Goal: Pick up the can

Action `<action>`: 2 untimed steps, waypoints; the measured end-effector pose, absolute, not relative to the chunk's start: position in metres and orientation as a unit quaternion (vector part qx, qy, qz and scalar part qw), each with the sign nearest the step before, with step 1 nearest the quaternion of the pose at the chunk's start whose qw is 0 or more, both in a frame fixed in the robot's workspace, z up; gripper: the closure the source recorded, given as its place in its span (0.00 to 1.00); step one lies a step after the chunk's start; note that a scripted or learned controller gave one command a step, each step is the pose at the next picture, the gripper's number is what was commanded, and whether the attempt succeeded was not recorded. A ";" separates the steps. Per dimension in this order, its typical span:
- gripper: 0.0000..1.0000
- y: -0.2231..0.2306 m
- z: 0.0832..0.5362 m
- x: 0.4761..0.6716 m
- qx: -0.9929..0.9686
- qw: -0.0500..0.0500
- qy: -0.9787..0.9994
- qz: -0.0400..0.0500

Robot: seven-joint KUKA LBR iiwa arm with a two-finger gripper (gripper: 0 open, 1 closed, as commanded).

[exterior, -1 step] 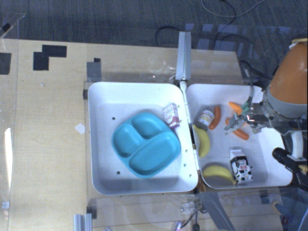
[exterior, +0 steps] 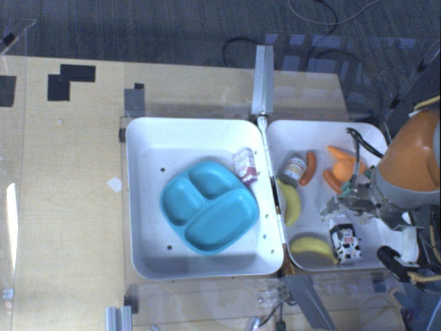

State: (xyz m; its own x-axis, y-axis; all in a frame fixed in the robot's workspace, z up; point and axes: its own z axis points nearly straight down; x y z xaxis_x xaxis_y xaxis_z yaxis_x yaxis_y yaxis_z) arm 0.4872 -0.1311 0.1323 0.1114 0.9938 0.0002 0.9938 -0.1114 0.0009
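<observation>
Arm low, reaching from rt

Small can in the right bin, up in the far-left part, close to the left wall and well short of the near edge. Lying tipped on its side, tilted on a diagonal, one round end turned up toward the camera. Silvery metal rim catching the light, dull brownish label wrapped round the body, print too small to read. Resting on the white floor of the bin, free and unheld, nothing clamped around it. Dark shadow tucked under its lower-left side.
</observation>
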 end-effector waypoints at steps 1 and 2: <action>1.00 -0.131 0.144 0.490 0.745 0.002 0.667 0.002; 1.00 -0.095 0.258 0.529 0.679 0.003 0.734 0.002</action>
